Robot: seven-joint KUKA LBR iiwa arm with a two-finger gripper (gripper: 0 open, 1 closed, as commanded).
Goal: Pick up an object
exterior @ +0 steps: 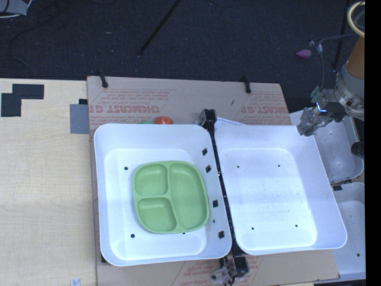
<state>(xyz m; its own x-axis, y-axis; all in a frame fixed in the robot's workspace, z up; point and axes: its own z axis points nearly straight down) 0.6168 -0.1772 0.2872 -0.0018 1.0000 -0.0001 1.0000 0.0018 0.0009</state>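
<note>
A light green plate (171,196) with three compartments lies flat in the left white bin (113,154). The right white bin (309,231) sits beside it. My gripper (311,123) hangs at the far right, just past the right bin's upper right corner and well away from the plate. The arm's orange band shows above it at the view's right edge. Nothing is visible between the gripper's tips.
A small red and green object (162,121) lies on the cardboard just behind the left bin's rear rim. A black divider with clips runs between the bins. A wooden bench top stretches to the left.
</note>
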